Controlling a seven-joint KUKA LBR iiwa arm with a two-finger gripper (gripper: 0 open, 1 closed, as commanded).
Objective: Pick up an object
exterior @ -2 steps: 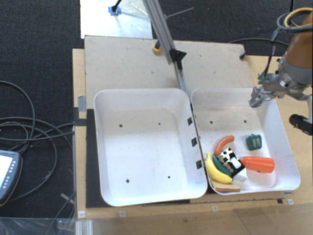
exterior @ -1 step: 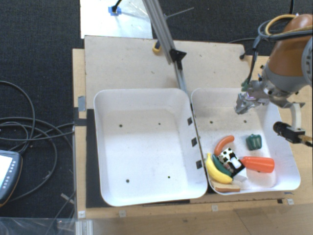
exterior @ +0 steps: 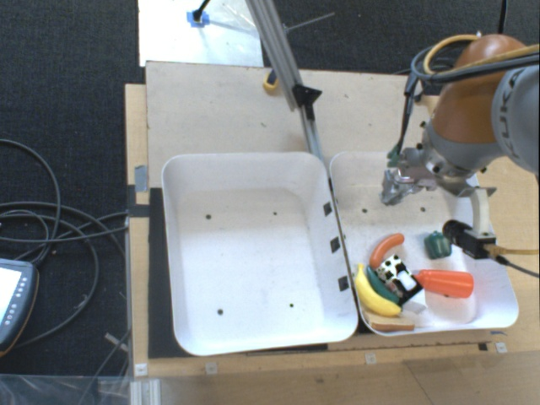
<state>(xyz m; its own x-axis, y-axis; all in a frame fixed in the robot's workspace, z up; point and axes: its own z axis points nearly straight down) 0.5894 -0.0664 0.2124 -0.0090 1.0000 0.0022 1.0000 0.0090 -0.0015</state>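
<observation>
White plastic forms two shallow bins set side by side on the table [exterior: 211, 108], whose bare top is pale and worn. The left bin [exterior: 181, 184] is seen with only small dark holes in its floor. The right bin [exterior: 354, 175] is shown with a cluster of objects gathered at its near edge and near corners. A yellow banana [exterior: 371, 295] is laid along the near left corner of the right bin, touching a black-and-white block [exterior: 395, 275] just beside it. An orange-red sausage [exterior: 386, 246] is placed slightly farther from the near edge, tilted, above the banana. An orange carrot [exterior: 447, 283] is laid across the near right part of the bin, with its thick end toward the block. A small dark-green object [exterior: 436, 244] is seen between the carrot and the arm. The end effector [exterior: 396, 189] is held over the far half of the right bin, apart from all the objects, with nothing seen between its fingers; whether they are spread wide or narrow cannot be told from this slant. The grey arm [exterior: 515, 116] with its orange band [exterior: 477, 83] is reached in from the right. A slanted metal pole [exterior: 278, 49] is crossed over the far edge of the table. Dark cables [exterior: 51, 218] are strewn on the floor to the left of the table.
</observation>
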